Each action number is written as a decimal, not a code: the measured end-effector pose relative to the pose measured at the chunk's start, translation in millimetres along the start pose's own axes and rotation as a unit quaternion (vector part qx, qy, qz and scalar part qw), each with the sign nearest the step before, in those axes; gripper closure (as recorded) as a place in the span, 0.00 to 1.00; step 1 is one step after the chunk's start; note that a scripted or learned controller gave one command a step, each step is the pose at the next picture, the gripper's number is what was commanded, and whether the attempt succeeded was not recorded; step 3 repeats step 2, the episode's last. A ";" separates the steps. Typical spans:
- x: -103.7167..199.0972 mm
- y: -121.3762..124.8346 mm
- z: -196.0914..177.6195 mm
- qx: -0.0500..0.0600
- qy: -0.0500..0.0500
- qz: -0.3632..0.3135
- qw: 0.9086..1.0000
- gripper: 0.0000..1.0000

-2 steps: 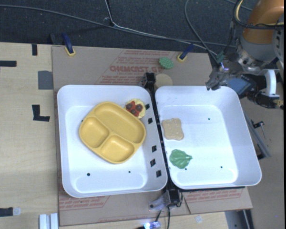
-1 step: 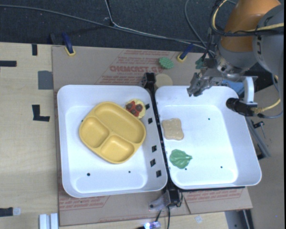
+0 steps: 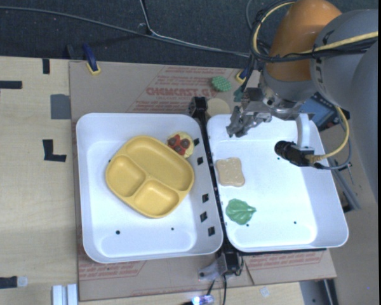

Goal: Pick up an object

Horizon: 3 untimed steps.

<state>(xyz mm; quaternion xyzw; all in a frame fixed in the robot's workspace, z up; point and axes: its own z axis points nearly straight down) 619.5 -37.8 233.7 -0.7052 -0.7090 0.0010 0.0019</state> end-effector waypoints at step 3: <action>88.8 -21.8 6.1 0.000 0.000 0.000 1.000 1.00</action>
